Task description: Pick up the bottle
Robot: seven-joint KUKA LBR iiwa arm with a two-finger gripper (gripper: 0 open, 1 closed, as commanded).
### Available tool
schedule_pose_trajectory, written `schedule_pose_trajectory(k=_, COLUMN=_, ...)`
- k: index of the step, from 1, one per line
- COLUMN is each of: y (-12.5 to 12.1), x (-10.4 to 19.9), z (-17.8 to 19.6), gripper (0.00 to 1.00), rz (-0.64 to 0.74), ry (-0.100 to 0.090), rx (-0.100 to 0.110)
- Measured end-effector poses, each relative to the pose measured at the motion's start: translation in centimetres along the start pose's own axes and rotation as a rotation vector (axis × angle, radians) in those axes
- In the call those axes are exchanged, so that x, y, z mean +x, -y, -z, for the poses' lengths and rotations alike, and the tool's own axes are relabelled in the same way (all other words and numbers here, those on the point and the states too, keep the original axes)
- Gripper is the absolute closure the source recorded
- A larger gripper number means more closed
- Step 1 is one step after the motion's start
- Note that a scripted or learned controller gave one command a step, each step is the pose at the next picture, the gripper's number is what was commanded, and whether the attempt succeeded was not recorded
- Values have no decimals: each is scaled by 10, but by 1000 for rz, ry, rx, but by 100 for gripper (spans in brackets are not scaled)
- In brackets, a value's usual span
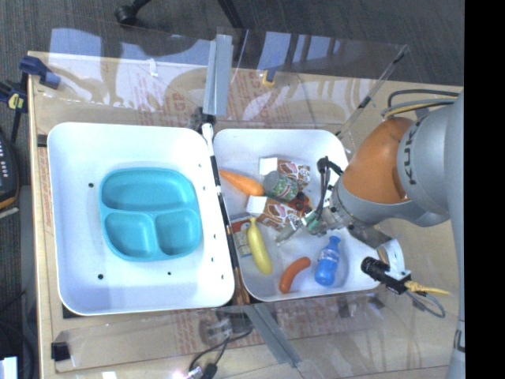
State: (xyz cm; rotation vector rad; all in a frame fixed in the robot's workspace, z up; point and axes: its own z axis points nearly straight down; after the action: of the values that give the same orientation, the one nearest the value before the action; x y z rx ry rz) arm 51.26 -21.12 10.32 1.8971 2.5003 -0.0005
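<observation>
Your gripper (309,222) hangs in the right bin (237,144) just left of the blue bottle (328,261); you cannot tell its grip. Labels are unreadable.

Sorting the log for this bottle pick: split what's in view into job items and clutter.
Job:
blue bottle, lying in the right bin
gripper, just above the bottle

Lying about:
carrot
banana
sausage
snack packets
blue tray in the left bin
</observation>
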Motion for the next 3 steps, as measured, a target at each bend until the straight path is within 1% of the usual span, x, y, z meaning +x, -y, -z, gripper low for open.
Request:
schedule_pose_trajectory(k=1, y=-1, x=0, z=10, gripper=100, rz=4, ry=1, rx=1)
schedule_pose_trajectory(k=2, y=-1, x=0, z=10, gripper=0, rz=5, ry=1, rx=1)
schedule_pose_trajectory(k=3, y=-1, x=0, z=10, gripper=0, rz=5, ry=1, rx=1)
